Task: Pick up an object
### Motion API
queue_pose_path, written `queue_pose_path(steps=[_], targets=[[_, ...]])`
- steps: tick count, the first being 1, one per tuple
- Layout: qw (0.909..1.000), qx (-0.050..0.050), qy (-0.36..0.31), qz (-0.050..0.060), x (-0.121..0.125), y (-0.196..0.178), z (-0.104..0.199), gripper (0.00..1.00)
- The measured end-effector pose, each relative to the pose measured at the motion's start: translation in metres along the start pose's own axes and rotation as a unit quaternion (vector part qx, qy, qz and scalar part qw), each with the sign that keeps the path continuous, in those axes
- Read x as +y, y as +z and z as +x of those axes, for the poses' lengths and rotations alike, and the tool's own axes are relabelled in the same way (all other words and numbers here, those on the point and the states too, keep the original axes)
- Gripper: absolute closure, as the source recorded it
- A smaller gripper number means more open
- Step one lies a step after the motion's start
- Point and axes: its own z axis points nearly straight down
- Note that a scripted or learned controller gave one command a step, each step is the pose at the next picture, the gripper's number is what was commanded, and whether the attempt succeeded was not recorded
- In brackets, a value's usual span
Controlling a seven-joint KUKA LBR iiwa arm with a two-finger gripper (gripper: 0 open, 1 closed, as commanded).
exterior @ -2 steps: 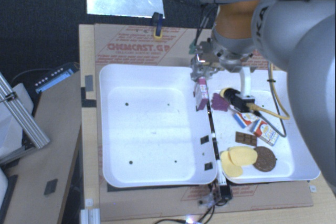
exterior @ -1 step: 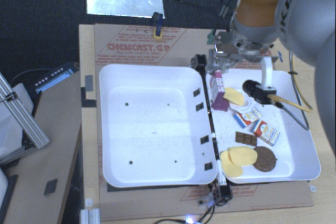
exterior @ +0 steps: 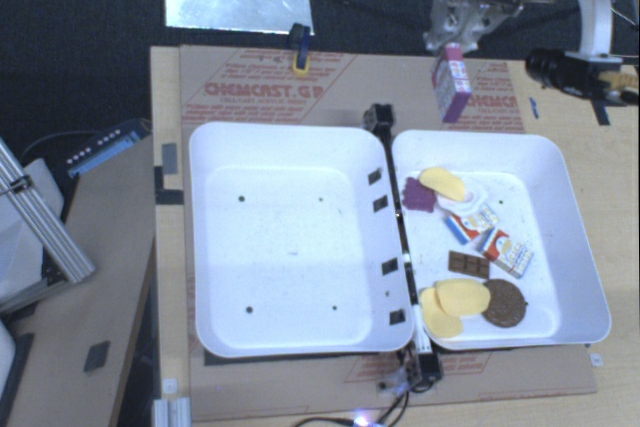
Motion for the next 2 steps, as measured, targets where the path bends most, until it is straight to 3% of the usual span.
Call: queue_pose_path(steps=[1,2], targets=[[1.0,-0.001,0.001,0.007,0.026,-0.022,0.047,1.0],[0.9998,-0.003,0.0,0.02,-0.035,0.174,0.106,1.0]])
